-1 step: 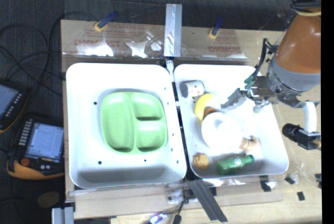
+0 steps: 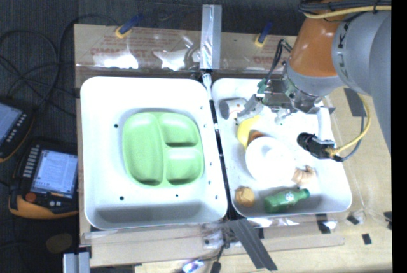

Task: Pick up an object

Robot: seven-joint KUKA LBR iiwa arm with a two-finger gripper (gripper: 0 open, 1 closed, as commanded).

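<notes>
Because the task needs only one object, the right bin (image 2: 340, 198) offers several: a yellow piece (image 2: 246, 128) beside a white bowl (image 2: 270, 158), a green bottle (image 2: 286, 198) near the front wall. Gripper (image 2: 272, 98) hangs over the yellow piece, holding nothing visible. Left bin (image 2: 102, 202) keeps a green tray (image 2: 162, 147).

a: count, bins? 
b: two white bins, left bin (image 2: 95, 138) and right bin (image 2: 340, 192).
a: contents, left?
b: one green divided tray (image 2: 162, 147).
a: right?
b: one white bowl (image 2: 270, 160), one green bottle (image 2: 286, 199), one yellow item (image 2: 245, 130), one small brown round item (image 2: 244, 195), one small tan item (image 2: 304, 174).
a: clamps on the back wall?
b: two, blue clamp (image 2: 129, 25) and second clamp (image 2: 262, 36).
</notes>
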